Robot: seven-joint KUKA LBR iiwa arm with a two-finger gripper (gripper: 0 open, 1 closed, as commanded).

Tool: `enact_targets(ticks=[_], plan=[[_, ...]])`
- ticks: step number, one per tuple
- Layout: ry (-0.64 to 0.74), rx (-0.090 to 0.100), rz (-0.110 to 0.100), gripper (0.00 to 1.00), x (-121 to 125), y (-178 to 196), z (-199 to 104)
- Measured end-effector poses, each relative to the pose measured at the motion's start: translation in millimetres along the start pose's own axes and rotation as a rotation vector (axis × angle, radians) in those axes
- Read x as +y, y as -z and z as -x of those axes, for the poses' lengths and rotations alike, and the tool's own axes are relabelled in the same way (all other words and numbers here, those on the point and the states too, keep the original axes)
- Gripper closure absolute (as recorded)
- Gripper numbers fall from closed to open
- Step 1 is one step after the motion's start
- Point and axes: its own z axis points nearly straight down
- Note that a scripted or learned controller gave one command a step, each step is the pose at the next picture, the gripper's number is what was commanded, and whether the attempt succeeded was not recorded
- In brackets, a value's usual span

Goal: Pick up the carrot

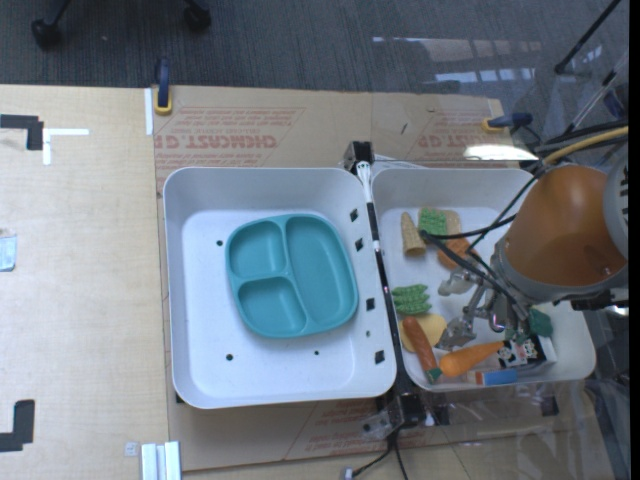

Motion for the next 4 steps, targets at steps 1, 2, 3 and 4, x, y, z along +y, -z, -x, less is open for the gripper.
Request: enact_targets(ticks=[1, 2, 3, 4], plan=[[0.099, -0.003, 0.001, 0.00, -12.2, 0.5, 3.8], [0.229, -0.005, 0.002, 0.00, -7.7, 0.6, 3.7], [0.226, 0.009, 0.000, 1.00, -8.6, 8.5, 2.6], [0.224, 0.000, 0.001, 0.00, -8.0, 9.8, 4.9]])
